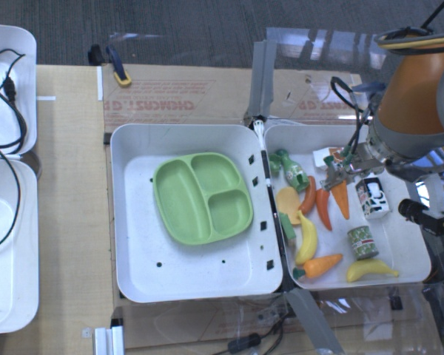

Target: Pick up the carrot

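An orange carrot point(342, 200) lies in the right bin point(411, 261), pointing toward the front, with its thick end directly under my gripper point(340, 174). The gripper hangs low over the bin's middle and hides that end of the carrot. A second carrot point(323, 265) with a green stub lies near the bin's front left, apart from the gripper.
Around the gripper lie two red-orange chilli peppers point(318, 202), a green bottle point(291, 170), a banana point(306, 239), a second banana point(371, 271), a green can point(362, 242) and a white box point(371, 196). The left bin point(133, 257) holds a green divided plate point(203, 197).
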